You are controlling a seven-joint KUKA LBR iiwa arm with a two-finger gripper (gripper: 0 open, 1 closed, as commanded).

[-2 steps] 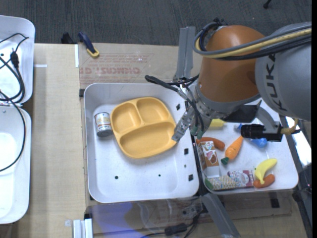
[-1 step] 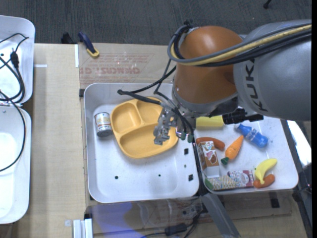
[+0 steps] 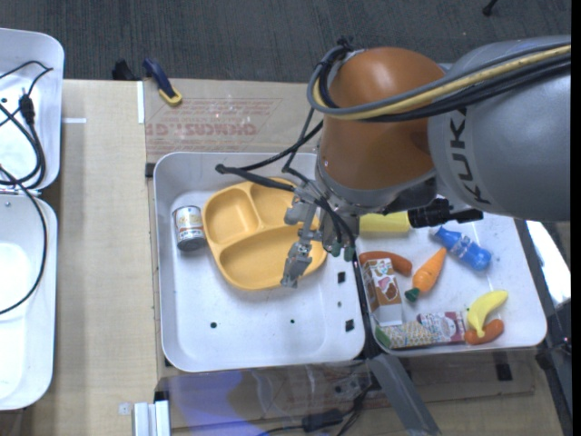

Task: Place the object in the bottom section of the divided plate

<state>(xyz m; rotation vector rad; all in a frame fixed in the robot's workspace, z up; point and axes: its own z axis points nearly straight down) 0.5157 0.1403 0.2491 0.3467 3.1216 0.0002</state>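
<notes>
A yellow divided plate [image 3: 243, 236] lies in the left bin [image 3: 263, 339], toward its back. My gripper [image 3: 314, 254] hangs over the plate's right edge, beside its large lower section. Its two fingers stand apart, so it is open, with nothing visible between them. One grey fingertip [image 3: 295, 266] reaches down over the plate's lower right rim. A small silver can [image 3: 189, 227] stands just left of the plate, touching its rim. The arm's orange band and wrist hide the plate's upper right part.
The right bin [image 3: 526, 271] holds a yellow piece [image 3: 385, 222], a blue bottle [image 3: 461, 248], a carrot [image 3: 428, 271], a printed box [image 3: 388, 296], a flat packet [image 3: 428, 327] and a banana [image 3: 486, 307]. Black cables [image 3: 263, 166] trail over the left bin's back rim.
</notes>
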